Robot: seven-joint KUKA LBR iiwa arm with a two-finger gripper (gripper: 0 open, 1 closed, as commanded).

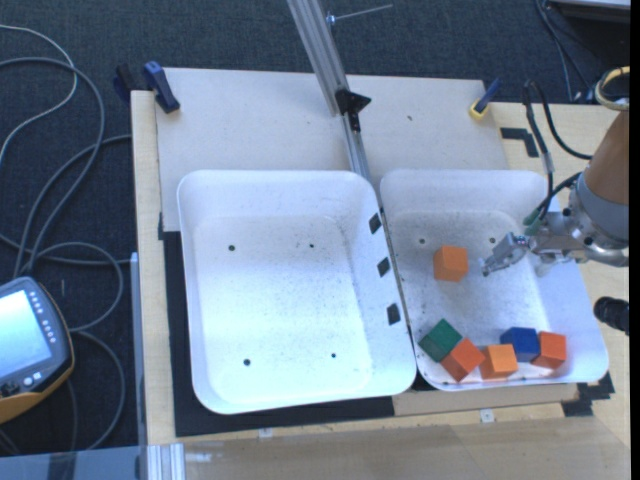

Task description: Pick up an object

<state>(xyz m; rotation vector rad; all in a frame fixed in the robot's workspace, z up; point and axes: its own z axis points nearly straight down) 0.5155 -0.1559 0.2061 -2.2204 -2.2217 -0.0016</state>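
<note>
Over the right bin (470, 186), the hand (500, 258) hangs low, just right of a lone orange cube (451, 263) and apart from it. Can't tell from this angle how the hand is set; nothing visibly in it. That cube sits by itself mid-bin, so it looks like the easy pick: free space on all sides. Other blocks crowd the near rim: green cube (439, 339), orange ones (463, 358), blue cube (520, 341), touching or nearly so, harder to get around. Left bin (200, 193) sits beside it on the desk (260, 118).
</note>
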